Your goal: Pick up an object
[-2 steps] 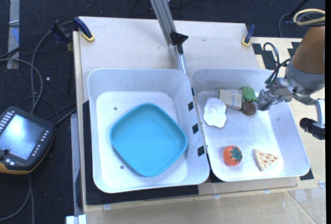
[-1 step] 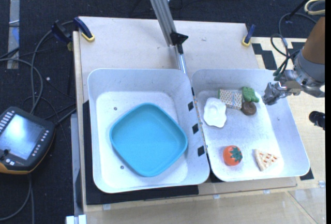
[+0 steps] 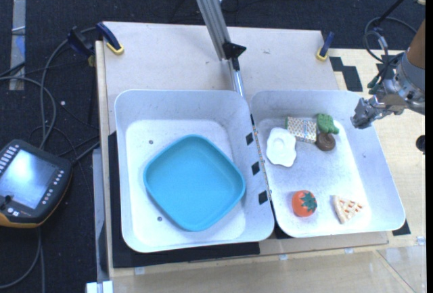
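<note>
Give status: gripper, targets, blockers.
Gripper over right bin's right rim, holding nothing seen. Tomato, pizza slice, egg, broccoli untouched in bin. Path unobstructed.

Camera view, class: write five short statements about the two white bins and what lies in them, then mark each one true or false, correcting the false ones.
1. The blue tray lies in the left bin. True.
2. The toy tomato lies in the left bin. False: it lies in the right bin.
3. The pincer is above the right bin's far right edge. True.
4. The pizza slice lies right of the tomato. True.
5. The fried egg rests on the blue tray. False: it lies in the right bin, near its left wall.
</note>
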Motion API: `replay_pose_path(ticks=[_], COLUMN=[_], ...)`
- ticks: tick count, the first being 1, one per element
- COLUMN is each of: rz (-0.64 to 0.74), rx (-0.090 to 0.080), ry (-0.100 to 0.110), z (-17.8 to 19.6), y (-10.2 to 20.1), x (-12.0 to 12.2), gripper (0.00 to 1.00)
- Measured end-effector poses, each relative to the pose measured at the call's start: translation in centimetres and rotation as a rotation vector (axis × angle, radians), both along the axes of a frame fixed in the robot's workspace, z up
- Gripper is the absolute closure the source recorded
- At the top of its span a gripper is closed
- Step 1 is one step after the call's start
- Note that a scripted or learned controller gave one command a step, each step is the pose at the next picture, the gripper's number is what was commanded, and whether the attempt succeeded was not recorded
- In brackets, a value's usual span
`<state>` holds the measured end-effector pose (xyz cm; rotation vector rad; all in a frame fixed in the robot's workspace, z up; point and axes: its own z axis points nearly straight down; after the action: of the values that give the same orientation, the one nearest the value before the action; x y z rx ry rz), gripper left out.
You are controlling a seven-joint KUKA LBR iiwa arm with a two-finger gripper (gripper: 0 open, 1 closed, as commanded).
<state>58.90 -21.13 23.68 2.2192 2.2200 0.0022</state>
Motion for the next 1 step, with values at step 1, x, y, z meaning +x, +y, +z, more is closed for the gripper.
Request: replay_pose_path(ticks=[1], rz=[0.005], rx=[0.002], ry=[0.002], z=[0.85], y=[5.43], x=[1.21], gripper=[1.00])
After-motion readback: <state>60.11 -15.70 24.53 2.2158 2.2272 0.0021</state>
